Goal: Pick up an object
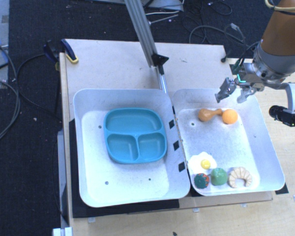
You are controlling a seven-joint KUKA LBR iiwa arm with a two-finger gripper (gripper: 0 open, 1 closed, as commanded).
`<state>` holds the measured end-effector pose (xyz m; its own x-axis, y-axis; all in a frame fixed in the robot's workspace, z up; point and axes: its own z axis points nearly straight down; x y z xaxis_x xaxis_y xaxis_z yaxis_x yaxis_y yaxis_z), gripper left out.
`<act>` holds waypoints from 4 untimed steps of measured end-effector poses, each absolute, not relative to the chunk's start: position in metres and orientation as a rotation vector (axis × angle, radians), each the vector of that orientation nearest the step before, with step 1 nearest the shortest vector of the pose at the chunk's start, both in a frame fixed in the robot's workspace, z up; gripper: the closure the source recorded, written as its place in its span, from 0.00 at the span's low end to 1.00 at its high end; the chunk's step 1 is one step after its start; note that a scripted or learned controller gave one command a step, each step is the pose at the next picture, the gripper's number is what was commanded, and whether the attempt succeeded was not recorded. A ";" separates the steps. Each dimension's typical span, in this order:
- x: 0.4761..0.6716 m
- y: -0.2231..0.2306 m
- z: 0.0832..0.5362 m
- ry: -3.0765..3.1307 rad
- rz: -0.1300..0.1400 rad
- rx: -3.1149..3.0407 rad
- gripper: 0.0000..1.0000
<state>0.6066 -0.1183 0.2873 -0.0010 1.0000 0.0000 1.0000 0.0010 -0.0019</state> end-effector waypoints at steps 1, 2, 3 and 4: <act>0.607 -0.118 0.288 -2.223 0.000 -2.220 0.00; 0.601 -0.117 0.226 -2.218 0.006 -2.220 0.00; 0.592 -0.113 0.177 -2.218 0.004 -2.220 0.00; 0.590 -0.120 0.116 -2.217 0.005 -2.221 0.00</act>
<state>0.5904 -0.1204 0.1164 0.0017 1.0000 0.0001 1.0000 -0.0017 -0.0045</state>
